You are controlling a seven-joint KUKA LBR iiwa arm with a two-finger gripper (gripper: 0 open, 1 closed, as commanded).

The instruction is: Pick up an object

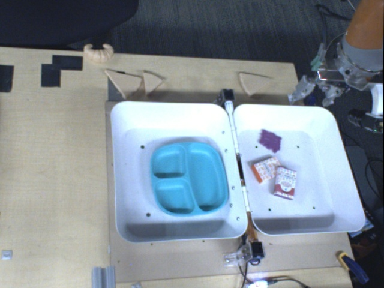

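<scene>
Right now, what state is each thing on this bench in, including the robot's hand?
Blue tray: lying flat in the left bin, compartments facing up.
Purple piece: lying loose in the right bin.
Orange box: lying flat, touching the red box.
Red box: lying flat.
Hand: above the right bin's far corner, holding nothing.

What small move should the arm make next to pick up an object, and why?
Probably bring the gripper down and toward the camera, over the right bin. It sits beyond that bin's far corner, while the purple piece, orange box and red-white box lie inside it, untouched.
</scene>
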